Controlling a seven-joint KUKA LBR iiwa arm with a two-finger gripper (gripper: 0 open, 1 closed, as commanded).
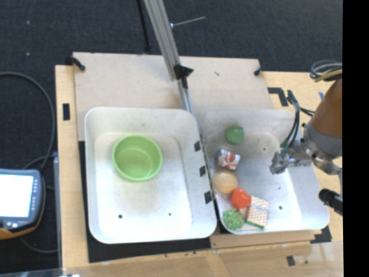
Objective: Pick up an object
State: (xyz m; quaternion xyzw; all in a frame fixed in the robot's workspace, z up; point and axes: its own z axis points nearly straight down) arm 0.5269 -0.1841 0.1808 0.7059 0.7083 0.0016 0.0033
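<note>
In the right bin [300, 206] lie a green ball [234, 134], a red-and-white crumpled can [228, 159], a pale yellow round object [225, 182], a small red-orange object [241, 198], a patterned flat packet [258, 210] and a green knobbly object [233, 219]. My gripper [280, 163] hangs over the bin's right half, to the right of these objects and apart from all of them. Nothing shows between its fingers.
A green bowl [137, 157] sits in the left bin [104, 212]. A slanted metal pole [167, 39] rises behind the bins. A teach pendant [20, 201] lies off the bench at the left. Cables hang at the arm's wrist [295, 123].
</note>
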